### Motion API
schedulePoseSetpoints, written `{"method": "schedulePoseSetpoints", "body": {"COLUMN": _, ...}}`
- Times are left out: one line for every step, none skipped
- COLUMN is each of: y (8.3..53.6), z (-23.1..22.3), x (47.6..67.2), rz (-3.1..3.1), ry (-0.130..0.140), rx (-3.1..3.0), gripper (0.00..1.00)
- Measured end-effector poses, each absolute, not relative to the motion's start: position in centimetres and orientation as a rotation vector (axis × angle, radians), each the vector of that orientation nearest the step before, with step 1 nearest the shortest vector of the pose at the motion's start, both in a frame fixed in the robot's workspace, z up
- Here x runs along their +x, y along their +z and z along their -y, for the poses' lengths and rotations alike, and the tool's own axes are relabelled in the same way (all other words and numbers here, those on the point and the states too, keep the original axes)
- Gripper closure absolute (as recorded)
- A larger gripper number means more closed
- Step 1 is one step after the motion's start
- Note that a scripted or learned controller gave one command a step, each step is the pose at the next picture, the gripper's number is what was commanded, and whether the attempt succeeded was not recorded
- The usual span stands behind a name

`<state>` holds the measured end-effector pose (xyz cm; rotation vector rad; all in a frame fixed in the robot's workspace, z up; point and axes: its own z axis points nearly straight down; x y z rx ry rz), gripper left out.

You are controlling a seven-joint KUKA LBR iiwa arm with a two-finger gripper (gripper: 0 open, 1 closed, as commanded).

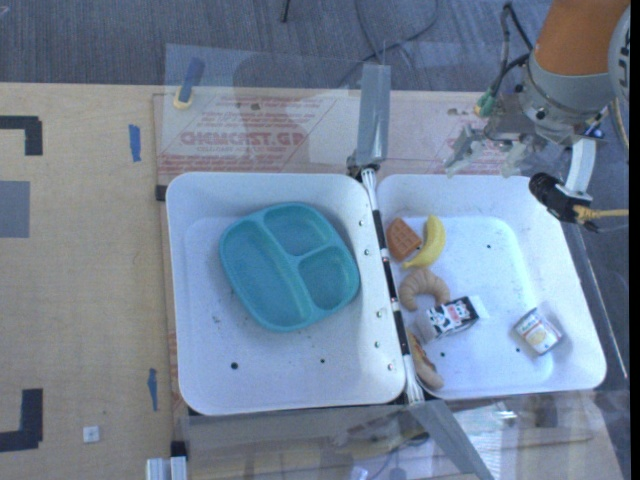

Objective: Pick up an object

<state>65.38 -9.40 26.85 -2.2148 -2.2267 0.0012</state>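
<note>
Overhead, claw (487,154) fingers apart above right bin (585,318); one banana (430,241), one croissant (424,287), one teal tray (289,265)

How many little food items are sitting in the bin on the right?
6. An orange-brown piece and banana upper left, croissant below them, black-and-white carton mid-bin, a pastry at the lower-left edge, a small can lower right. None seem hidden.
</note>
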Motion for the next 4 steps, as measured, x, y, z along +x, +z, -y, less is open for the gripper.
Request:
{"method": "schedulePoseSetpoints", "body": {"y": 18.5, "z": 7.7, "x": 60.4, "rz": 2.323, "ry": -0.001, "rx": -2.116, "gripper": 0.00}}
{"method": "schedulePoseSetpoints", "body": {"y": 8.9, "z": 11.6, "x": 54.3, "rz": 2.297, "ry": -0.014, "rx": -2.153, "gripper": 0.00}}
{"method": "schedulePoseSetpoints", "body": {"y": 8.9, "z": 10.4, "x": 59.6, "rz": 2.392, "ry": -0.008, "rx": -2.049, "gripper": 0.00}}
{"method": "schedulePoseSetpoints", "body": {"y": 8.9, "z": 11.5, "x": 50.4, "rz": 2.230, "ry": -0.011, "rx": -2.218, "gripper": 0.00}}
